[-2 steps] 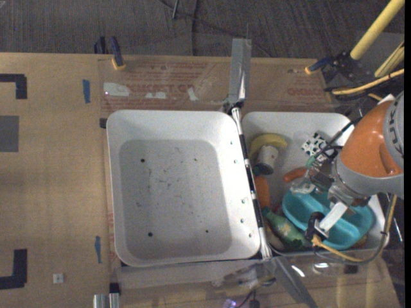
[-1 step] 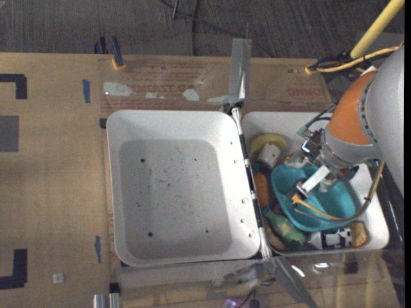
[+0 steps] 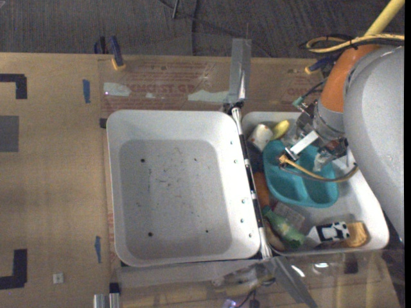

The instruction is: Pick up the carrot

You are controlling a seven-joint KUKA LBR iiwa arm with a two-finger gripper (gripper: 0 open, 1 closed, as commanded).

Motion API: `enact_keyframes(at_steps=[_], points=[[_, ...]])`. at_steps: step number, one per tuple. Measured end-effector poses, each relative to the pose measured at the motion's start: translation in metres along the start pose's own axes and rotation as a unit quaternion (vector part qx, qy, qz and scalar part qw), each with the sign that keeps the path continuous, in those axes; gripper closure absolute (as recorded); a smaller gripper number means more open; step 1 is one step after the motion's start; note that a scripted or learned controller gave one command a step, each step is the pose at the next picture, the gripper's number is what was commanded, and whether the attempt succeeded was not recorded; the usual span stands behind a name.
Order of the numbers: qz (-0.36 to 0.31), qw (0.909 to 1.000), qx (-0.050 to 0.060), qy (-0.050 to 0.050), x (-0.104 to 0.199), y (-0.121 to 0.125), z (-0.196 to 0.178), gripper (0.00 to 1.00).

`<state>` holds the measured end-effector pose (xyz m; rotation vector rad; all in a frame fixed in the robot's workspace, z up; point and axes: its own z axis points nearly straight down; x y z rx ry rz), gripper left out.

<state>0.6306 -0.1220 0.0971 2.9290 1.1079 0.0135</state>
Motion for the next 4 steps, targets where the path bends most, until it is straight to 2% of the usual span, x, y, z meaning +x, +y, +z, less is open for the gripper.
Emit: enact_keyframes(at_steps=[1, 2, 3, 4], points=[[0.255, 0.9668, 0.004, 0.0, 0.023, 0.011, 0.001, 0.0], [0.234, 0.9722, 0.006, -0.005, -0.011, -0.044, -0.04, 0.0], [0.257, 0.9664, -0.002, 0.007, -0.084, -0.053, 0.001, 0.0], [0.219, 0.9757, 0.0, 0.001, -0.011, -0.031, 0.003, 0.0]])
